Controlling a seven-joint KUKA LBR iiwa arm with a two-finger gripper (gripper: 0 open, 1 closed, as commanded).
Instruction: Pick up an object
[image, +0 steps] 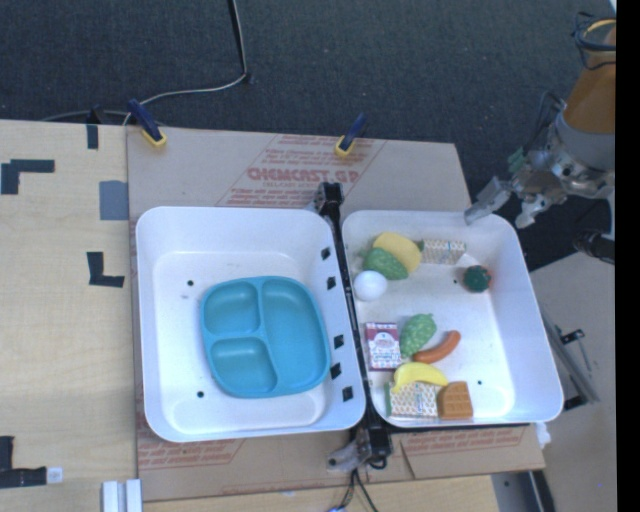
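The right bin holds several toy foods: a yellow lemon, a green vegetable, a white egg, a dark green ball, a clear wrapped bar, a small red box, a green leafy piece, an orange sausage, a banana, a cracker and a brown bread piece. My gripper hangs above the bin's far right corner, fingers spread and nothing between them.
The left bin contains a blue divided plate. Both bins rest on a cardboard sheet held by yellow-blue clamps. A black cable runs over the dark floor behind.
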